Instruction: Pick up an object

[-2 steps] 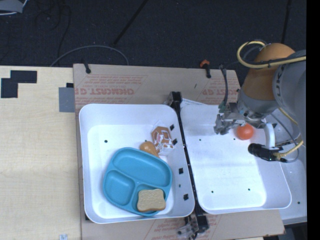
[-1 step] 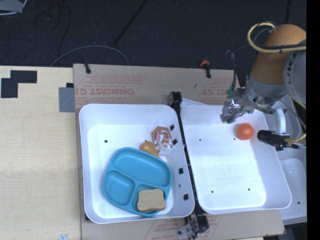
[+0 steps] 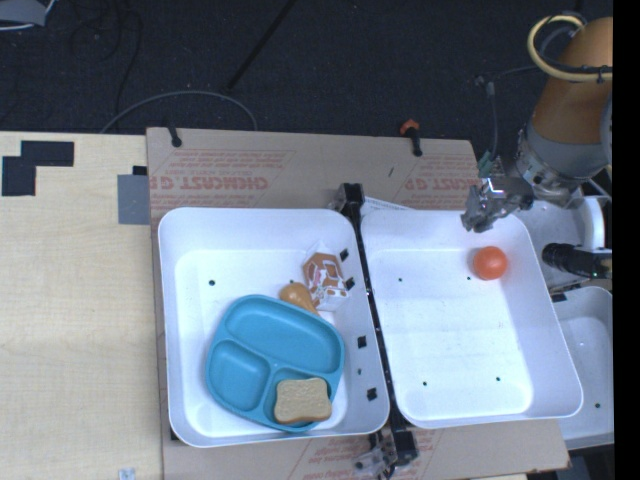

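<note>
We look down from one fixed camera set above the bench, tilted so the far edge of the scene sits at the top of the frame and the near edge at the bottom. Both white bins fall within our view, the left bin (image 3: 180, 268) and the right bin (image 3: 540, 368) side by side near the centre. We sit far enough back to take in the cardboard sheet (image 3: 300, 168) under them, the pale wooden benchtop (image 3: 70, 318) at left and dark floor (image 3: 300, 38) beyond.
</note>
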Motion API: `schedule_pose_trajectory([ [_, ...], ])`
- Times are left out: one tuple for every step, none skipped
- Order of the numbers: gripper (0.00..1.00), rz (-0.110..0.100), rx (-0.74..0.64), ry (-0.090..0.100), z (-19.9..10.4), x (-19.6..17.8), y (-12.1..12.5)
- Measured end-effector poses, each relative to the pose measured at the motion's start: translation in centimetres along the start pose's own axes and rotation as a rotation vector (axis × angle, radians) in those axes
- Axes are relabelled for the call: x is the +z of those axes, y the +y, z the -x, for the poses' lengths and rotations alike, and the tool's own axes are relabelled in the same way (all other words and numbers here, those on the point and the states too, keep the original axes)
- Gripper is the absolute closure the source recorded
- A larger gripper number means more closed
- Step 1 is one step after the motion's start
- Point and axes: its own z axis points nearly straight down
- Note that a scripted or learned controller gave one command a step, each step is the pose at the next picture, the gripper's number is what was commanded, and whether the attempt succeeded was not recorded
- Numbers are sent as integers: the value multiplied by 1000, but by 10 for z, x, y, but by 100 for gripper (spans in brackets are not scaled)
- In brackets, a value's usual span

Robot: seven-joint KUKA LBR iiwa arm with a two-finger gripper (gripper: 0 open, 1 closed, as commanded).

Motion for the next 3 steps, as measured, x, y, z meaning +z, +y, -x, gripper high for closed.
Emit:
schedule_pose_trajectory([
  [100,-3,-3,1,1,-29,0],
  [100,-8,-5,3,-49,-30,-23],
  [100,-10,-5,3,-94,-10,-44],
])
